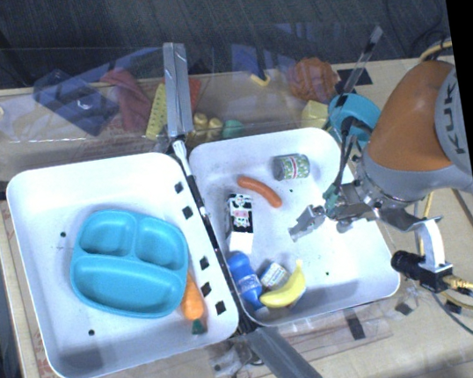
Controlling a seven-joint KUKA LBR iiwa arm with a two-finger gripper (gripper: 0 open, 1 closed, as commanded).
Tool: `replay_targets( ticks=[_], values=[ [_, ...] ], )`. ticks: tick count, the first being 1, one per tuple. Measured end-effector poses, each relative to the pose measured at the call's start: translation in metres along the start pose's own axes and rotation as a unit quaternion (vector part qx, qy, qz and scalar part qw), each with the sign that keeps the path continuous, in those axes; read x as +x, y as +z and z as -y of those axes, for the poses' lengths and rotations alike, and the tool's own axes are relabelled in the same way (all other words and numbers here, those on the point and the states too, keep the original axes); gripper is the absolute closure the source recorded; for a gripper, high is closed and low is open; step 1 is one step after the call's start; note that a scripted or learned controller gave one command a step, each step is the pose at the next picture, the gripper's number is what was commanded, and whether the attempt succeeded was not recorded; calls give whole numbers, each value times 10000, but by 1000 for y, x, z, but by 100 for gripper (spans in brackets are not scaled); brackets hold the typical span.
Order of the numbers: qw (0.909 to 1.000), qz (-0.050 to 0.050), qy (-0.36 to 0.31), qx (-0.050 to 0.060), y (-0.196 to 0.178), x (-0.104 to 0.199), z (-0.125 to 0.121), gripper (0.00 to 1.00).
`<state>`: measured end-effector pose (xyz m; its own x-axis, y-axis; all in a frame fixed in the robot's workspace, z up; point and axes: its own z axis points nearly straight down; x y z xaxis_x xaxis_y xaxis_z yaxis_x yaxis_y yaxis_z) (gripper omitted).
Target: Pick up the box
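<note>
- The box (240,212), a small carton printed in black and white, lies in the right bin (345,286), toward that bin's left wall and well to the left of the gripper (306,222), with bare white floor between them.
- The gripper hangs over the middle of the right bin with its grey fingers pointing left; nothing sits between them, and how far apart they stand I cannot tell from this angle.
- Just up-left of the gripper lies an orange-red sausage (260,190), and above it a small green can (291,167) on its side.
- Down-left of the gripper a yellow banana (285,290) curves beside a blue bottle (243,278), with a small grey-labelled item (272,274) touching both.
- Far to the gripper's left, in the left bin (36,215), rests a blue divided plate (130,261), and a carrot (191,302) lies at that plate's lower right edge.
</note>
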<state>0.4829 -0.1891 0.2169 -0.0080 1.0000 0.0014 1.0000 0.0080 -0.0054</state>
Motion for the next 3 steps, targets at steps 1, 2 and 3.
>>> replay_targets(
  ticks=[1,2,3],
  values=[
    [9997,2,-258,-1,12,43,-96,0],
    [9927,5,1207,-10,16,24,-151,0],
    [9906,0,1369,6,110,0,-120,0]
  ],
)
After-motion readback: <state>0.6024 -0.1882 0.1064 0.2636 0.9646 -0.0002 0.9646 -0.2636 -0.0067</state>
